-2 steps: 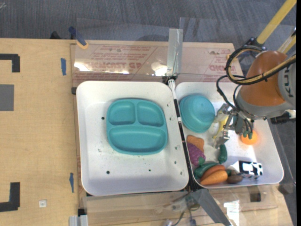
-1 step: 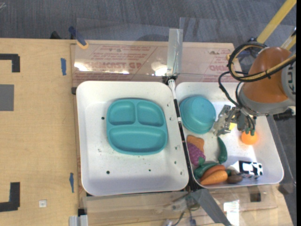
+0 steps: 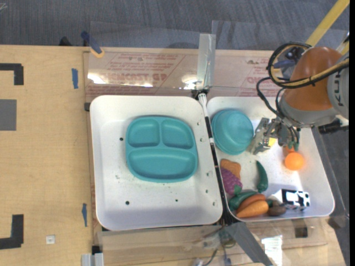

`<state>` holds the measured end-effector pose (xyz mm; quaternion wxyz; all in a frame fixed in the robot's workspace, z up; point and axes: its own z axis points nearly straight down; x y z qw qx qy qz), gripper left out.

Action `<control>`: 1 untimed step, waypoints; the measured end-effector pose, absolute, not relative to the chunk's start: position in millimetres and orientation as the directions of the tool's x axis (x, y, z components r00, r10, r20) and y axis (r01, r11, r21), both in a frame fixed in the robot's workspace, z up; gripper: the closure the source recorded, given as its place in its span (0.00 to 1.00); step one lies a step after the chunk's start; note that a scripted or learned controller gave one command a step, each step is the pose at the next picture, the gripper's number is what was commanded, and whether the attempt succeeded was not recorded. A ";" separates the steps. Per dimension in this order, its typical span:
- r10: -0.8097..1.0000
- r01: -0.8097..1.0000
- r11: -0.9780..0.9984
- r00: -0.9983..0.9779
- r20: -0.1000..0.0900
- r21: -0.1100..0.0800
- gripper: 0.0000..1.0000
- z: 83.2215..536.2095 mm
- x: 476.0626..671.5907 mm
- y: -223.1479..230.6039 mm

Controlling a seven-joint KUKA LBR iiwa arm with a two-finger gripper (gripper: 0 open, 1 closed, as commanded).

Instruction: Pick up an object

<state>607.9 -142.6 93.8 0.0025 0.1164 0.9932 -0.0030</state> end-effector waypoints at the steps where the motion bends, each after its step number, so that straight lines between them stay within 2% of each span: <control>1: 0.103 0.103 0.995 -0.995 -0.007 0.001 1.00 89.9 505.3 -106.6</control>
